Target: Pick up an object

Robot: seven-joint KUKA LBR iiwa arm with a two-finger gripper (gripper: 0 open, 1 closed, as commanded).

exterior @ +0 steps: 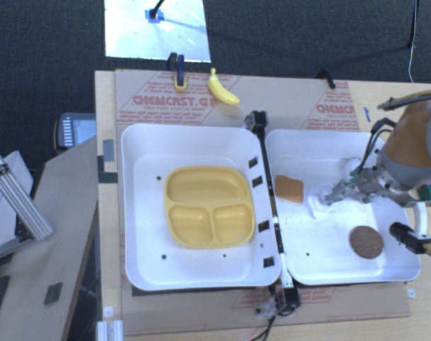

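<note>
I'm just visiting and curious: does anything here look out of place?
The banana does. It lies on the board behind the left bin, outside both bins, while the tray, the orange piece and the brown disc sit inside them.

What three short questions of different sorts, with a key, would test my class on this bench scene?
1. True or false: the yellow plastic divided tray lies in the right-hand white bin.
2. Which thing lies outside both bins, on the board behind them?
A. the round brown disc
B. the yellow toy banana
C. the orange-brown rectangular block
3. Fill in: the arm's hand is over the ____ bin, beside a small white object.

Key
1. False; it lies in the left-hand white bin.
2. B
3. right-hand
</note>
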